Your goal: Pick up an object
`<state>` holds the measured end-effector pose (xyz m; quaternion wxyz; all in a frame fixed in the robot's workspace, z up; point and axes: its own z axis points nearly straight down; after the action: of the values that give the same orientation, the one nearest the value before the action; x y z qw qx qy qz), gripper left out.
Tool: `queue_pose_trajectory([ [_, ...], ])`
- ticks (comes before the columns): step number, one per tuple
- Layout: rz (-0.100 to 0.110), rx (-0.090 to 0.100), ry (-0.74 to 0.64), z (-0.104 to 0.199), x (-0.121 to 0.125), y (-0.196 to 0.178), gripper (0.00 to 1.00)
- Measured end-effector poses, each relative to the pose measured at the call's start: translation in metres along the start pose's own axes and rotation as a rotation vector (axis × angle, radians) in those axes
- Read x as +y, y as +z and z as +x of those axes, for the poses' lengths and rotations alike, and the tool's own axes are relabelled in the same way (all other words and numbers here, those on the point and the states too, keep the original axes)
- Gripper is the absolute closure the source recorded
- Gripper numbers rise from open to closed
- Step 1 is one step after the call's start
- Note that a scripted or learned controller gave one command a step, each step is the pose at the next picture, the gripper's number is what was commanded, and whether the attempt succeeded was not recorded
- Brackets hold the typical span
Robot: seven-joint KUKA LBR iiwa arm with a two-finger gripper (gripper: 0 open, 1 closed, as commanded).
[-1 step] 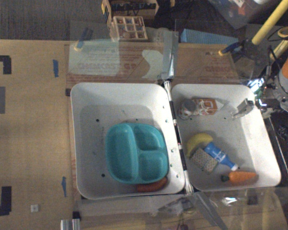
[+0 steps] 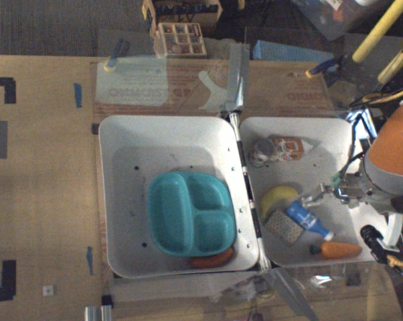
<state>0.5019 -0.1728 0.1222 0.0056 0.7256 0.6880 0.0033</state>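
Observation:
My gripper (image 2: 324, 193) reaches in from the right over the right bin (image 2: 335, 129), low above its middle. Just under and left of it lies a blue and white bottle (image 2: 307, 220), slanting toward the front right. A yellow round object (image 2: 278, 198) sits to the gripper's left. In front of that object, against the bottle, rests a grey speckled square pad (image 2: 284, 227). An orange carrot (image 2: 339, 249) lies near the bin's front wall. A small orange and white packet (image 2: 287, 147) with a crumpled wrapper (image 2: 260, 152) sits at the back.
The left bin (image 2: 121, 152) holds a teal divided plate (image 2: 190, 213) and a reddish-brown sausage shape (image 2: 213, 260) at its front edge. The arm's orange band (image 2: 393, 149) hangs over the right bin's right wall. Boxes and clutter stand behind the bins.

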Motion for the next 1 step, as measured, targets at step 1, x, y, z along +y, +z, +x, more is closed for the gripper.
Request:
queue_pose_trajectory([
  [1,-0.013,0.001,-0.088,0.0534,-0.0155,0.0287,0.0],
])
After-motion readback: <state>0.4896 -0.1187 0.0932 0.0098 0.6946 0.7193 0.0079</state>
